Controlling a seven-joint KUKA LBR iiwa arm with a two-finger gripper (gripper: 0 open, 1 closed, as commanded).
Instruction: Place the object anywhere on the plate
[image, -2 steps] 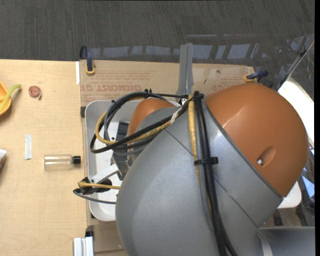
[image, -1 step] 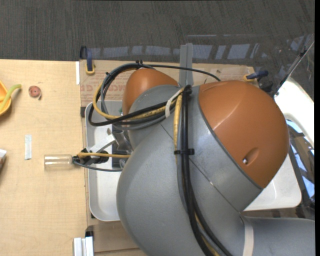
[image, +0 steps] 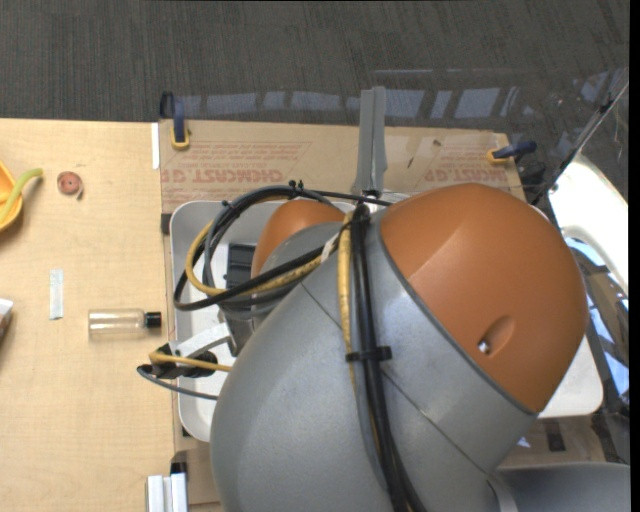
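Observation:
My arm's grey and orange body (image: 420, 330) looms close under the camera and covers most of both white bins. Only the left bin's rim (image: 183, 230) and a strip of its floor show beside the arm. The orange wrist band (image: 295, 225) sits over the left bin, and just below it a dark block, my gripper (image: 238, 272), points down into that bin. Yellow and black cables (image: 200, 265) loop around it. Whatever lies under the arm is hidden.
On the wooden bench to the left lie a clear bottle with a black cap (image: 122, 320), a small white strip (image: 56, 295), a reddish disc (image: 68, 183) and a yellow object (image: 8, 195). A cardboard sheet (image: 260, 160) with clamps backs the bins.

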